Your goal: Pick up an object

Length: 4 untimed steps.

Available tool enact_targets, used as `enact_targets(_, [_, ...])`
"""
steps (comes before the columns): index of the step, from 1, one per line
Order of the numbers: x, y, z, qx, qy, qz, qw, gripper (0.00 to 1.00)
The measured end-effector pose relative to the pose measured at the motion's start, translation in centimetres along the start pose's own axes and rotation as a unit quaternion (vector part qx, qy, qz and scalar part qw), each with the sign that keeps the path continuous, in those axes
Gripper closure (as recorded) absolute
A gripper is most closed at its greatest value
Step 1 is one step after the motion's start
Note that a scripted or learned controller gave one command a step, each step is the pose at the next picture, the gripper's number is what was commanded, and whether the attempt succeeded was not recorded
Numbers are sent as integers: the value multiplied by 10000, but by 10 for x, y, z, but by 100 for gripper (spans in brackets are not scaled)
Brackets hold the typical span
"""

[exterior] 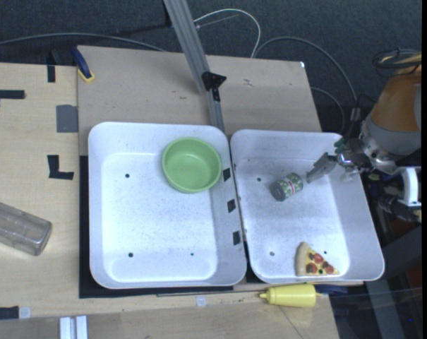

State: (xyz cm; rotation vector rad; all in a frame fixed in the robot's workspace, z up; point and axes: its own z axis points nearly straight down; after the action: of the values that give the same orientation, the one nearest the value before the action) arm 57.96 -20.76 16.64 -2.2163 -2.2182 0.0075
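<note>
Your claw [313, 173] sits low over the right bin [354, 221], reaching in from its upper right side, and you cannot tell from this slanted view whether it is apart or together. Just to the claw's left and a little below it lies the small can [287, 186] (grey, with a green and red label), tipped on its side on the bin floor; whether the tip touches it is unclear. Well below the claw, near the bin's front wall, you have the pizza slice [313, 260]. Below that, outside the bin on the bench, lies the yellow bottle [291, 295]. Far to the claw's left, the green bowl [191, 164] sits upright in the left bin [114, 253].
</note>
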Motion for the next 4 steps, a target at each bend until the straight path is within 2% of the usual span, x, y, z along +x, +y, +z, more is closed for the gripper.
enact_targets(1, [7, -6, 63, 5, 5, -5, 10000, 0])
enact_targets(2, [7, -4, 49, -25, -1, -11, 10000, 100])
enact_targets(3, [1, 2, 3, -51, -11, 0, 10000, 100])
enact_targets(4, [-2, -6, -47, -57, -13, 4, 10000, 100])
